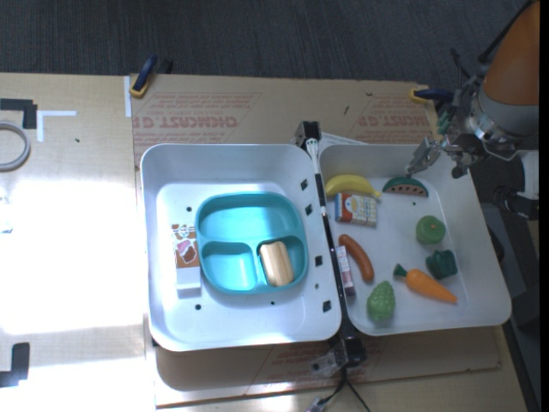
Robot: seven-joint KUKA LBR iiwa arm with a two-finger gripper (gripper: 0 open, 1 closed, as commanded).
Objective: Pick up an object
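Because the arm comes in from the right of the frame, its gripper hangs at the upper right, over the far rim of the right bin, and nothing sits between its fingers; whether they are spread or pressed together I cannot tell. In the camera view the candidates lie loose in that bin, apart enough to be taken singly: a watermelon slice nearest the gripper, a banana, a small carton, a sausage, a green apple and a carrot. At centre frame, the left bin holds a teal divided tray bearing a bread roll. The pick has likely not begun.
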